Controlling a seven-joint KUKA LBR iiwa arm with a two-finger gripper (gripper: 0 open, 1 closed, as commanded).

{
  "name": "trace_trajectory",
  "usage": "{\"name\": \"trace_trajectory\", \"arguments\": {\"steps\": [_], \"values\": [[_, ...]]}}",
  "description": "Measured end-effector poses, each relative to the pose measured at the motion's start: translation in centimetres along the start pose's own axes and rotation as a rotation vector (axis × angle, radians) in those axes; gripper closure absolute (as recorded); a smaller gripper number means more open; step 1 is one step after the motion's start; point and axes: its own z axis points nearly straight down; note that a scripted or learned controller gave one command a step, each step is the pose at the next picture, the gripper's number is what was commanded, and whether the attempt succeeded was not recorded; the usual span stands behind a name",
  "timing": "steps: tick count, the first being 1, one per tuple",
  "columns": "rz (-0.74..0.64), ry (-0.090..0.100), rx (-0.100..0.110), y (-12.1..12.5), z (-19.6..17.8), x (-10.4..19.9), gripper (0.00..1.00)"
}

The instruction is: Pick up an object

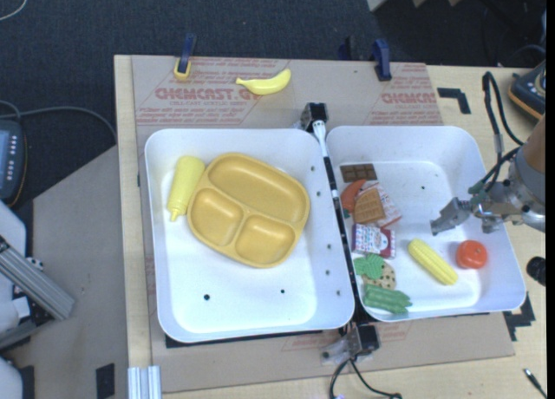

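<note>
Here, the gripper (444, 220) enters from the right and hangs over the right bin (408, 141), its tip just above and between the corn cob (433, 262) and the tomato (472, 254). Whether it is open or closed cannot be told at this scale and angle; nothing is visibly held. No object is raised off the bin floor, so the step in hand is judged to be the approach, before any grasp.

Candidate objects in the right bin: the corn cob, lying slantwise below the gripper; the tomato, just beside it to the right; and a cluster along the left wall comprising a chocolate bar (358, 172), a waffle-like piece (369, 206), a small printed packet (369, 238), a cookie (383, 278) and green pea pods (387, 300). The left bin (227, 323) holds a yellow compartment tray (250, 209) with a mustard bottle (183, 186) touching its left edge. A banana (266, 83) lies on the bench (139, 94) behind the bins.

The next move, as judged, calls for choosing the nearest target, corn or tomato, centring over it, descending to the bin floor and closing. The tomato's round form may roll aside; the corn's slant demands matching wrist alignment.
</note>
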Motion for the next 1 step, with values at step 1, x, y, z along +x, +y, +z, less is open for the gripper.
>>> {"name": "trace_trajectory", "arguments": {"steps": [1], "values": [[0.000, 0.003, 0.006, 0.56, 5.13, -0.70, 0.00]]}}
